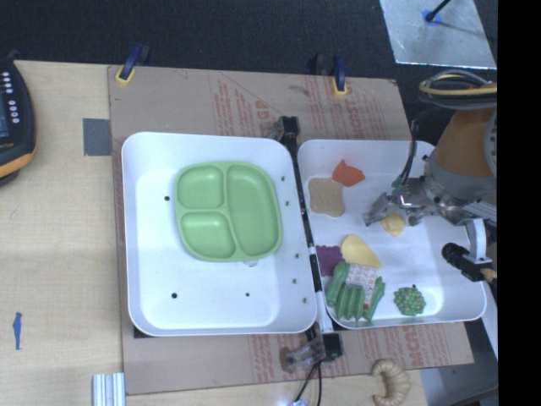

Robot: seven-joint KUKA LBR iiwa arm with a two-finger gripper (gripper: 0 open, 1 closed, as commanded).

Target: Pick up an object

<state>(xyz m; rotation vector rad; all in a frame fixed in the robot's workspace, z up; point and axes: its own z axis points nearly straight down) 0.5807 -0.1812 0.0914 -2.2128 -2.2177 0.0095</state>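
Note:
My gripper (394, 215) is low over the upper middle of the right bin (456, 311), with the arm coming in from the right. Its two fingers stand apart, one on each side of a small yellow piece (394, 225) on the bin floor; they are not closed on it. Left of it lie a tan flat piece (326, 197) and an orange-red piece (347, 173). Nearer the front are a larger yellow piece (359, 250), a purple piece (327, 257), a pack of green beans (355, 292) and a green broccoli-like piece (410, 300).
The left bin (152, 294) holds a green divided plate (228, 211). Clamps (290, 128) join the bins at the back and front. A tan curled object (390, 381) lies on the bench in front of the right bin. A dark handheld device (12, 117) sits at the far left.

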